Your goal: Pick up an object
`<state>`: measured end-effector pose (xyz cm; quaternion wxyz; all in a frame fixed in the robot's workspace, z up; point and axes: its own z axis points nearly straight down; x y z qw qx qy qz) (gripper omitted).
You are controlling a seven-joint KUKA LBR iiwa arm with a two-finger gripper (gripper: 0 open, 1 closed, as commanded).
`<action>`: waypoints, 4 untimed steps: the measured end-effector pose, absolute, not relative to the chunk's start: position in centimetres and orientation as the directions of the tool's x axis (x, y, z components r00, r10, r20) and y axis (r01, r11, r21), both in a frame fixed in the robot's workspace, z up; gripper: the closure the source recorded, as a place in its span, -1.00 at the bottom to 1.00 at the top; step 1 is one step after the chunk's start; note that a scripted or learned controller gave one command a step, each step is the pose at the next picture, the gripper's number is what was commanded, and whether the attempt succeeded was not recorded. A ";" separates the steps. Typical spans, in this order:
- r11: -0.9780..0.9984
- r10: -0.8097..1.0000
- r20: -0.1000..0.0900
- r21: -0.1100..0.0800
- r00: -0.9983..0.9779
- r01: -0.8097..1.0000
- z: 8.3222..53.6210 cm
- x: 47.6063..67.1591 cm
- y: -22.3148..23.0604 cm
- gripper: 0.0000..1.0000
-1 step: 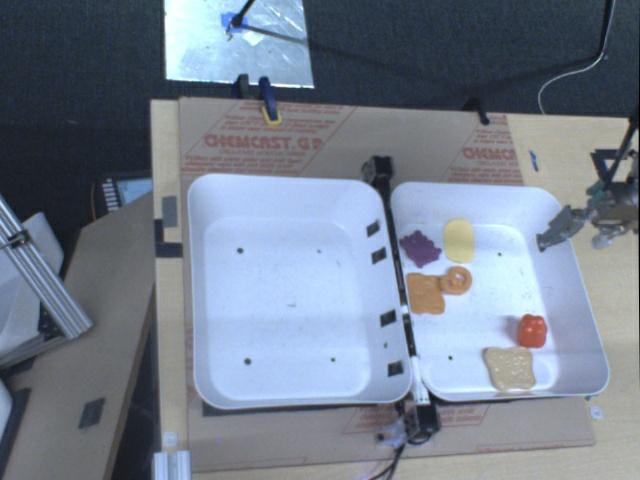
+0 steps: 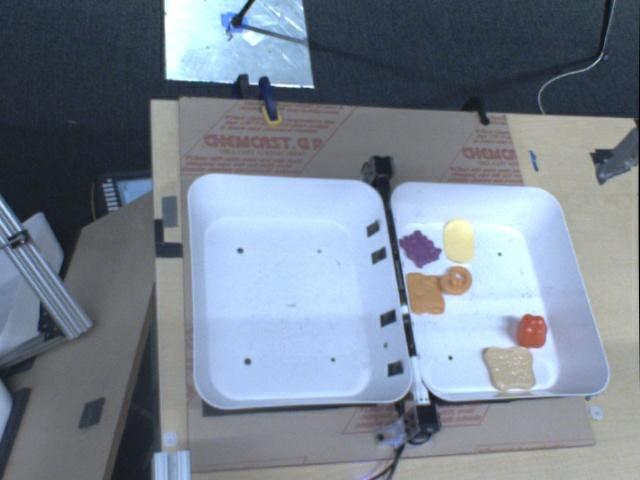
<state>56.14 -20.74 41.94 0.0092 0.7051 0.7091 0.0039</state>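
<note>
The right bin [image 2: 578, 268] holds several small toy items. A purple lumpy piece [image 2: 421, 248] and a pale yellow piece [image 2: 459, 238] lie toward its far left. Just below them an orange ring [image 2: 457, 280] touches a flat orange-brown piece [image 2: 426, 295]. A red piece [image 2: 532, 330] and a beige toast-like slab [image 2: 510, 367] sit near the front right. A grey tip of the gripper [image 2: 617, 156] pokes in at the right edge, above and beyond the bin's far right corner, well apart from every item.
The left bin [image 2: 200, 298] stands beside the right one, joined along a black hinged divider [image 2: 395, 288]. Both rest on a cardboard sheet [image 2: 260, 138]. A shiny plate [image 2: 238, 26] lies beyond the bench, and a thin cable [image 2: 575, 68] runs at the top right.
</note>
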 end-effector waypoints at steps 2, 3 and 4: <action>0.009 1.000 -0.004 0.009 -0.009 1.000 53.7 52.7 -20.5 1.00; 0.009 1.000 0.001 0.003 -0.009 1.000 53.6 48.5 -13.4 1.00; 0.009 1.000 0.001 0.001 -0.009 1.000 49.6 48.7 -7.7 1.00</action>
